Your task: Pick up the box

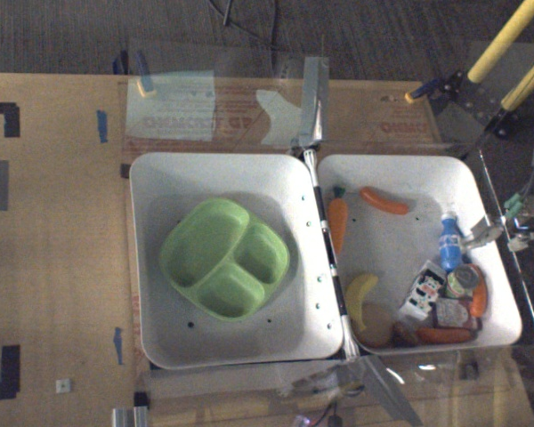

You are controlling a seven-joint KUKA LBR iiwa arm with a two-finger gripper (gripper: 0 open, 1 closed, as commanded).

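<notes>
The box [424, 290] is a small white carton with black and red print. It lies tilted in the near right part of the right bin [400, 169]. It is crowded by a blue bottle [449, 241] behind it, a round tin [463, 280] to its right and a small dark red packet [449, 312] just in front. A red sausage-shaped toy [443, 334] lies along the bin's near wall below them.
The right bin also holds a carrot [338, 223], an orange sausage [384, 201], a banana [360, 296] and a brown lump [376, 323]. A green divided plate [224, 258] sits in the left bin [151, 238]. Yellow poles [507, 34] and metal fittings [514, 225] stand at the right.
</notes>
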